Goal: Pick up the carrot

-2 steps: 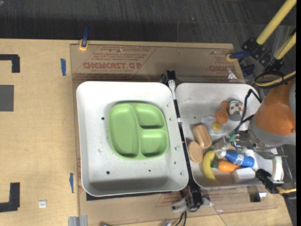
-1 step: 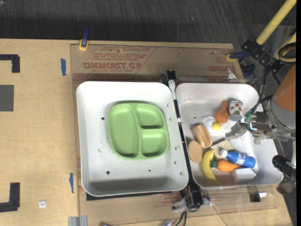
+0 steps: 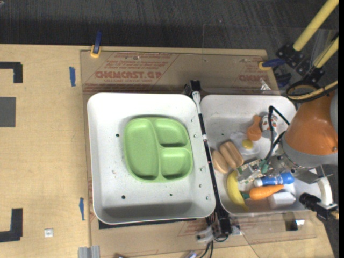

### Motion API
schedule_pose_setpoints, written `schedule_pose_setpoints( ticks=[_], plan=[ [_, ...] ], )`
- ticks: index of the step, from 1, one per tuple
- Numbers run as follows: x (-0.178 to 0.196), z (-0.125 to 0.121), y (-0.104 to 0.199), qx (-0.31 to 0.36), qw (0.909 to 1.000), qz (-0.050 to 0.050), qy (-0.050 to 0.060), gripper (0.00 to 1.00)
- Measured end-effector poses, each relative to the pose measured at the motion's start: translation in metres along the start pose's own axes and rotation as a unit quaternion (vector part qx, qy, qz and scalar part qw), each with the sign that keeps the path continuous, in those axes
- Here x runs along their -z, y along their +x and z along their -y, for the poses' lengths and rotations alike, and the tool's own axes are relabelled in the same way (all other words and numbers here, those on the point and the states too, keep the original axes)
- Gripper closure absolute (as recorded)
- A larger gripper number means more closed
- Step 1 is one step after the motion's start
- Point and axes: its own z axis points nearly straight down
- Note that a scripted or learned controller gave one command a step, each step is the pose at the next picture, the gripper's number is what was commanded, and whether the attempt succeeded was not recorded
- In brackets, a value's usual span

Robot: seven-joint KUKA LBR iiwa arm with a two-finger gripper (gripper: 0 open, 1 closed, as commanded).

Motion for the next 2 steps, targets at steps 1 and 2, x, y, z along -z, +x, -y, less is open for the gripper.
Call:
schedule_pose_setpoints(
  ticks=[1, 2],
  plan=[
    [-0.006, -0.004, -0.012, 0.205, 0.9786, 0.012, -0.007, 0.00],
    [0.000, -0.006, 0.023, 0.196, 0.9807, 0.001, -0.001, 0.00]
  ],
)
